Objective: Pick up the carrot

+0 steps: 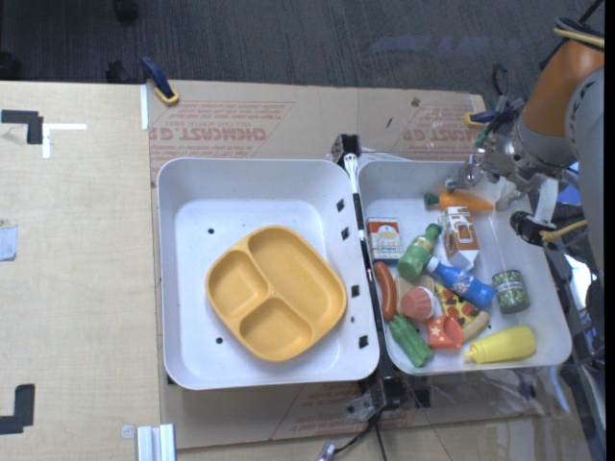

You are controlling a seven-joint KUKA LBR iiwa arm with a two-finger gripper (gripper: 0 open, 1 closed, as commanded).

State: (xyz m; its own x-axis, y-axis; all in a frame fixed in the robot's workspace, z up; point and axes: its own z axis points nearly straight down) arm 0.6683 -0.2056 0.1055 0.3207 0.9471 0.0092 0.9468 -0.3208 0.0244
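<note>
Lying crosswise, carrot (464, 201) points leafy end left.

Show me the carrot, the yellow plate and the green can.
carrot (465, 201), camera view, middle of its orange body
yellow plate (276, 292), camera view, ridge between its compartments
green can (510, 291), camera view, its side

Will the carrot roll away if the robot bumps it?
Probably a little. The carrot looks like smooth toy plastic, rounded and tapered, so it may curve sideways rather than roll straight. It lies by the right bin's back edge, which would likely stop it. It looks stiff and light.
</note>
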